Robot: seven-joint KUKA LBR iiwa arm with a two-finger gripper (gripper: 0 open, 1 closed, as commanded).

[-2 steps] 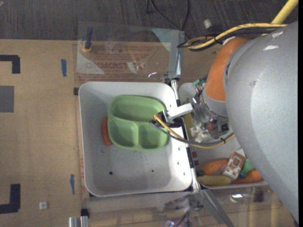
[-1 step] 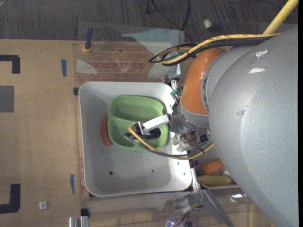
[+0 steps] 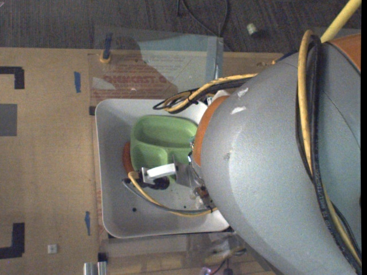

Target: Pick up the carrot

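Observation:
A sliver of orange (image 3: 125, 157) shows at the left rim of a green divided dish (image 3: 162, 136) in the white bin (image 3: 112, 171). It looks like the carrot, and the dish hides most of it. My gripper (image 3: 191, 179) is low inside the bin, just right of the dish's near corner and well right of the orange sliver. The grey arm covers most of it from above.
The large grey arm (image 3: 275, 165) with its orange band covers the right half of the view and the bin's right side. A small dark speck (image 3: 135, 209) lies on the bin floor near the front. A brown bench (image 3: 46, 153) lies to the left.

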